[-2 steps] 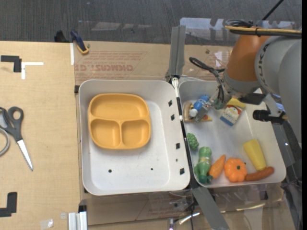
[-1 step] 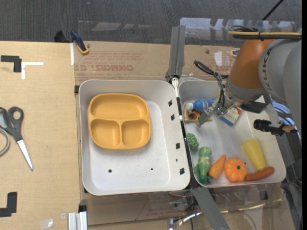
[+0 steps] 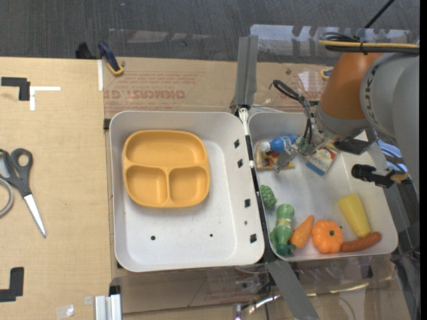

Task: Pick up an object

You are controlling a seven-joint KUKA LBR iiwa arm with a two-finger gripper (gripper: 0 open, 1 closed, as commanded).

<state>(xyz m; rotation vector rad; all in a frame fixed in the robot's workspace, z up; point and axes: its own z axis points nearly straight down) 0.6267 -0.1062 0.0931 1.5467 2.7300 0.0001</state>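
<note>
The tool hangs low in the right bin near its far-left corner; whether it is parted or closed on anything cannot be told. Touching or just beside it lie a blue-and-red toy and a small carton. Nearer the camera sit a green broccoli, green pepper, carrot, orange pumpkin, yellow block and sausage. Left of the tool, the left bin holds a yellow divided plate.
</note>
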